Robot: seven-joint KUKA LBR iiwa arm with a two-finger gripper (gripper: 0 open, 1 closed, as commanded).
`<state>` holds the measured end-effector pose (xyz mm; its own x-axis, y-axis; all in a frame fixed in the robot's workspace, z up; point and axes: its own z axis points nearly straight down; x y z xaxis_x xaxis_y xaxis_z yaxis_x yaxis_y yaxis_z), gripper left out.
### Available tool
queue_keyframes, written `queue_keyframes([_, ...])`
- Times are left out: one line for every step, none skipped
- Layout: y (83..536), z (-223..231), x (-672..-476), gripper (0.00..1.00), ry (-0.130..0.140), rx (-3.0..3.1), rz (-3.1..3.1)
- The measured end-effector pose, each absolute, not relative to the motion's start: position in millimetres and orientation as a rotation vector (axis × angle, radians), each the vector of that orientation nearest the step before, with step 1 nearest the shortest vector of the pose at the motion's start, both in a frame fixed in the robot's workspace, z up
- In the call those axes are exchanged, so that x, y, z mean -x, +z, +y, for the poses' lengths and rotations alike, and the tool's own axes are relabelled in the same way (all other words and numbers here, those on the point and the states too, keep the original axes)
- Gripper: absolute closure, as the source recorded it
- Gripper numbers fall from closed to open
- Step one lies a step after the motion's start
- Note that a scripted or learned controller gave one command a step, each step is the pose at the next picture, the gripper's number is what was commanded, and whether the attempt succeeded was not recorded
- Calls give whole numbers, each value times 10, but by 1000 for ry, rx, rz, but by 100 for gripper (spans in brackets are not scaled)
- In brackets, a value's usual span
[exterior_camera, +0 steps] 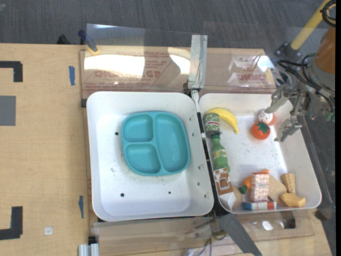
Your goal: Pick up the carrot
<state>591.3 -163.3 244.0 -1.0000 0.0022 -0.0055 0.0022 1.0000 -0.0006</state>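
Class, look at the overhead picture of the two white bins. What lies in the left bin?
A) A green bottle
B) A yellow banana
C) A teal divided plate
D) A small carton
C: the teal divided plate sits in the left bin, while the banana, green bottle and small carton all lie in the right bin.
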Motion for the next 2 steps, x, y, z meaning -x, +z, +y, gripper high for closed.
queue_keyframes([1961, -1008, -5432, 0, 4, -16, 3141])
queue_keyframes([952, -1020, -4870, 0, -1, -126, 3131])
